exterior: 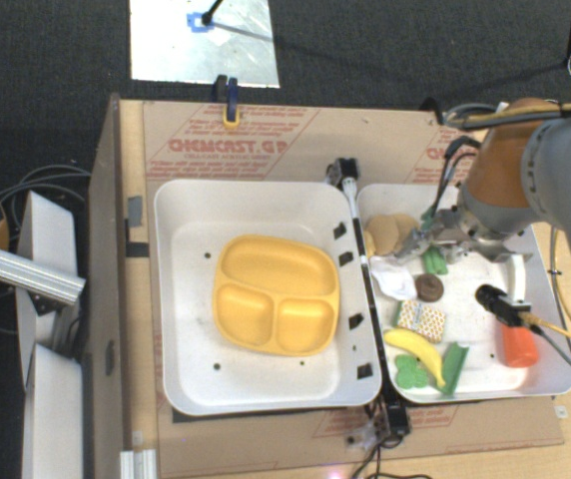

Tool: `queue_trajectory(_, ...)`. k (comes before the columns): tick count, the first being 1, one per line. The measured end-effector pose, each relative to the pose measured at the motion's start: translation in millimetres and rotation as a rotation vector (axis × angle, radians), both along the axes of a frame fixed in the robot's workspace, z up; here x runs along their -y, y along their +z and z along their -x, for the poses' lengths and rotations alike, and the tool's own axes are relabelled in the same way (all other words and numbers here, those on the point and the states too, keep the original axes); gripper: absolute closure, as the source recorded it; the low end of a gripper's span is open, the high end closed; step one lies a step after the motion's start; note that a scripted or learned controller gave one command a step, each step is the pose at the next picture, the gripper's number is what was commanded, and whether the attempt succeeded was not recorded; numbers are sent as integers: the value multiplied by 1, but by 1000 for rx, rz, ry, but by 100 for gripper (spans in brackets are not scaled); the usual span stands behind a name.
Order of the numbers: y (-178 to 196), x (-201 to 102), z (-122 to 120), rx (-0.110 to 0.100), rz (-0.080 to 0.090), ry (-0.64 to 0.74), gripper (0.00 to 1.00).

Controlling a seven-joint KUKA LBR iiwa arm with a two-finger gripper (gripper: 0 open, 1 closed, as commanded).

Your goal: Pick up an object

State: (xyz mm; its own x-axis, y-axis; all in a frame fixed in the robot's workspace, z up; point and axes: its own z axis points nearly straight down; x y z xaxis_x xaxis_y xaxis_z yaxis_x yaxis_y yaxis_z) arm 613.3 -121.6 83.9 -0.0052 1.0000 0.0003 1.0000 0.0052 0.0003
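In the left bin (191, 257) lies 1 yellow divided plate (274, 295). In the right bin (485, 362), a tan lump (390, 233) sits at the back and a banana (412, 345) near the front. The claw (433, 239) hangs close over a green piece (434, 261); whether it is open or closed cannot be told.

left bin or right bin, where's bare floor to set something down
Left bin: bare floor all round the yellow tray, widest along the bin's left wall and front. Right bin is crowded: banana, patterned square, brown disc; only a small patch left of the orange thing.
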Motion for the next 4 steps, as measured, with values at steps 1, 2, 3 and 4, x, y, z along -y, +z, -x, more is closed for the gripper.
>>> queue_trajectory(1, 1, 14, 23, 1, 1, -5, 0)
queue_trajectory(2, 0, 17, 55, -2, 0, -5, 0)
queue_trajectory(3, 11, 17, 52, 3, 0, -4, 100)
queue_trajectory(4, 106, -70, 12, 12, -2, 9, 100)
